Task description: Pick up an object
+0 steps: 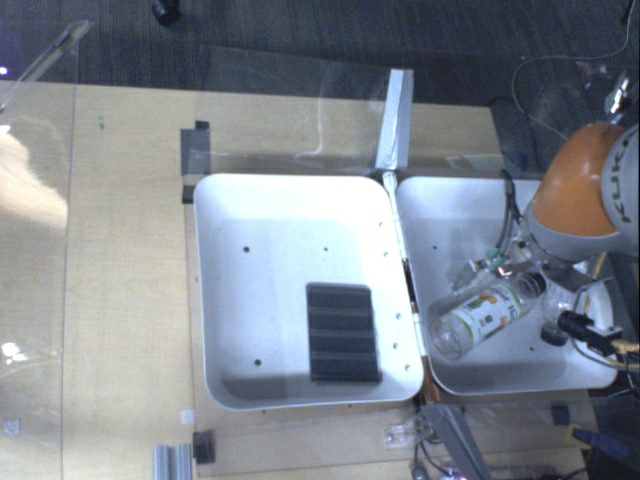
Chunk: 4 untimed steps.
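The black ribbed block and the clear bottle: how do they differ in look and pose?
The black ribbed block is dark, rectangular and lies flat in the left bin. The clear bottle is transparent, round, labelled, and lies slanted on its side in the right bin. Both rest on a white bin floor.

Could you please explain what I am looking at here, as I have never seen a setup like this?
This is one picture from a camera fixed above a wooden bench, looking down at a slant. Two shallow white bins sit side by side. The left bin holds a dark ribbed rectangular block. The right bin holds a clear bottle lying on its side. The grey and orange shape at the right is a robot arm reaching in; its job is to pick something up. Its gripper is down by the bottle's cap end, but whether it actually holds the bottle cannot be told from here.
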Available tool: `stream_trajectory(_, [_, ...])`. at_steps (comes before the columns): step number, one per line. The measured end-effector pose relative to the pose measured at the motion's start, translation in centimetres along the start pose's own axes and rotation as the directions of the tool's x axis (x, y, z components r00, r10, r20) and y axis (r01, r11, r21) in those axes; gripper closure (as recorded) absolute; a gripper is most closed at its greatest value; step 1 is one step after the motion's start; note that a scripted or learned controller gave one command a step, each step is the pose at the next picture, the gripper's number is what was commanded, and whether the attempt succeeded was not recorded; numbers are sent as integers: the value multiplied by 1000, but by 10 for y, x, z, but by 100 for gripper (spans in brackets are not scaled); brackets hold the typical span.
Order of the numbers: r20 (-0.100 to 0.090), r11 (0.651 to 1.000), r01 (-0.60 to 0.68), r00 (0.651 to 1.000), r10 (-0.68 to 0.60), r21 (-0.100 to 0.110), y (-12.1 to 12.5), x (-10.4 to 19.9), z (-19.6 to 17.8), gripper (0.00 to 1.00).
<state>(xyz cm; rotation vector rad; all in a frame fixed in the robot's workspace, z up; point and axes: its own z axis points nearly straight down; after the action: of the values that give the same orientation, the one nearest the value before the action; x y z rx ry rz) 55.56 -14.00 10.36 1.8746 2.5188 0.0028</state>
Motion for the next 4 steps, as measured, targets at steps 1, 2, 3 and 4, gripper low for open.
stream_trajectory(1, [2, 989, 146, 989, -146, -4, 0, 39, -67, 0])
stream_trajectory(2, [1, 994, 108, 994, -108, -4, 25, 33, -16, 0])
stream_trajectory(3, [1, 994, 108, 994, -108, -3, 25, 33, -15, 0])
stream_trajectory(4, [-12, 984, 177, 984, -177, 14, 111, -19, 13, 0])
